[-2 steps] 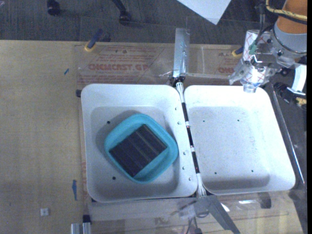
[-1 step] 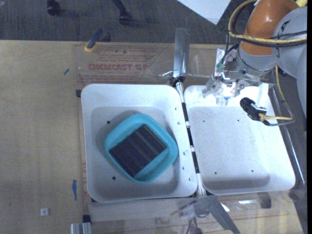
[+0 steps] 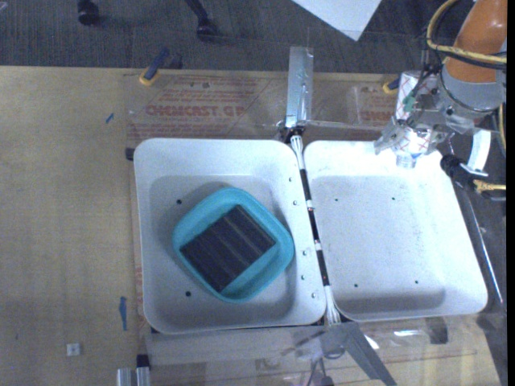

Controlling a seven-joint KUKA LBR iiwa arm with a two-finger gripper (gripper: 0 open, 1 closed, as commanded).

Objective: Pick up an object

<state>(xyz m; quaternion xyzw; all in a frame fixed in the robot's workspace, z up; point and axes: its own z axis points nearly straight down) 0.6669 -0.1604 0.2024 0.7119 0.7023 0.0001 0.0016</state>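
- Well to the left of your pincer (image 3: pixel 409 145), in the other bin (image 3: pixel 153 167), lies the teal container (image 3: pixel 233 244).
- Pincer opening: cannot tell.
- Travel across, centre above it, then descend.

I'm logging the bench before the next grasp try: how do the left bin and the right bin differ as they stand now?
The left bin holds a blue square container with a dark ribbed block in it; the right bin shows bare white floor. The gripper is at the right bin's far edge, well away from the left bin. The right bin's far end is brightly lit; the left bin looks greyer. Both are shallow, white, round-cornered and sit side by side.
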